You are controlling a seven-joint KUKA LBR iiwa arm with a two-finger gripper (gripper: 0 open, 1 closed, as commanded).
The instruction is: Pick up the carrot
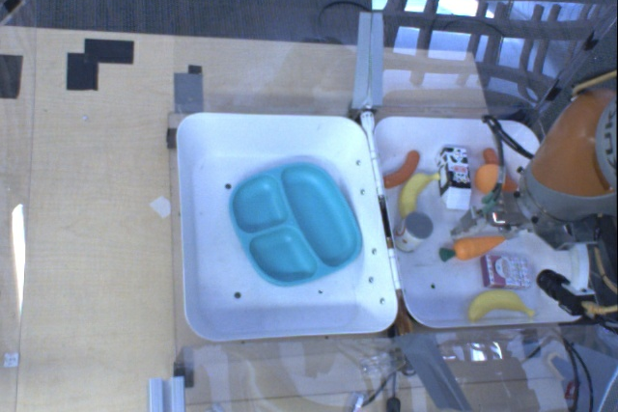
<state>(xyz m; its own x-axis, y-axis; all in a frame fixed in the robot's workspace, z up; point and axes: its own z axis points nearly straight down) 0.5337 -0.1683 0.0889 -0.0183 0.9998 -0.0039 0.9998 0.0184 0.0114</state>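
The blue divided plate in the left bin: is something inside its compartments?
No. The blue divided plate shows three bare compartments. It covers the bin floor beneath it, so that part of the left bin cannot be seen.

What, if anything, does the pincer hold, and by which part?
Cannot be told. The pincer sits just above the carrot, near its middle, but a grip is not visible.

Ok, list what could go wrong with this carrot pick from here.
1. Crowding: the carrot lies in the right bin close to a red packet and a yellow banana; a closing gripper could catch or push them instead.
2. Aim: the gripper sits just above the carrot's upper side, so it may close off-centre and the tapered carrot could slip out.
3. The carrot lies at a slant, which may not match the grip.
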